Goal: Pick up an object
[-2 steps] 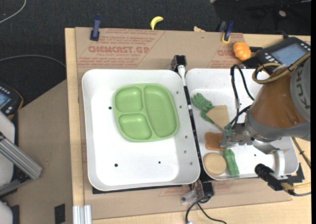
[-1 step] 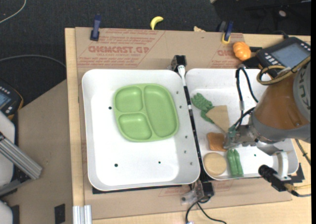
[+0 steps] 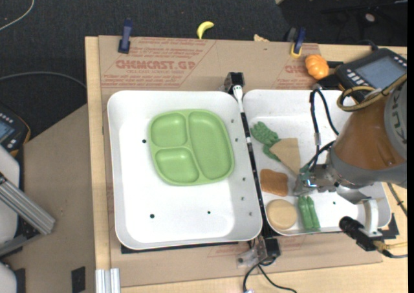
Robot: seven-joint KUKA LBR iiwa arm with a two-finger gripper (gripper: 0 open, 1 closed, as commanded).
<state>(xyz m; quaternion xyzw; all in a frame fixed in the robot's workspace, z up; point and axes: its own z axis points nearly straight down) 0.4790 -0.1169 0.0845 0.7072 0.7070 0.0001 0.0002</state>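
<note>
The right bin [image 3: 284, 101] holds several toy foods. A leafy green piece [image 3: 264, 134] lies near its left wall, and a tan wedge [image 3: 287, 152] sits just below it. Lower down are an orange-brown slab [image 3: 274, 182], a round tan disc [image 3: 281, 214] and a long green piece [image 3: 308, 213]. My gripper [image 3: 303, 185] hangs low over the bin between the tan wedge and the long green piece, right beside the orange-brown slab. The arm's orange band [image 3: 365, 136] covers the bin's right part.
The left bin [image 3: 129, 207] carries a light green divided plate [image 3: 191, 147]. A small orange object [image 3: 316, 65] and a yellow one [image 3: 205, 28] lie on the cardboard behind the bins. Blue clamps [image 3: 125, 37] grip the board's far edge.
</note>
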